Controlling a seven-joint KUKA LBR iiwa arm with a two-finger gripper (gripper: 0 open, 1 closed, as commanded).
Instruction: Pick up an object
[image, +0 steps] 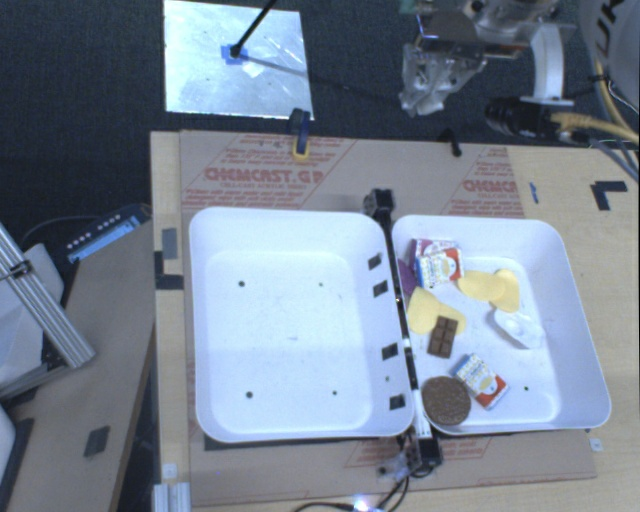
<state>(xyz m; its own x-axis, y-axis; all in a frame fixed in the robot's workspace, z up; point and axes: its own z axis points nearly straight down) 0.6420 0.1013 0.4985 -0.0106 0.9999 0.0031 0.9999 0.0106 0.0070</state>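
Up above the counter (330, 165) your claw (432, 88), open or clenched you cannot tell, could grab two crowded snacks in the right bin (575, 300).

Pretty even, bright overhead light is seen across both white bins (290, 330), which come out a bit washed out, with only soft shadows cast along their inner walls. Strong glare is thrown off the shiny metal sheet (238, 58) at the top. The gripper (432, 85) is rendered blurry and slightly overexposed. The dark floor is left murky, and overall sharpness is kinda low.
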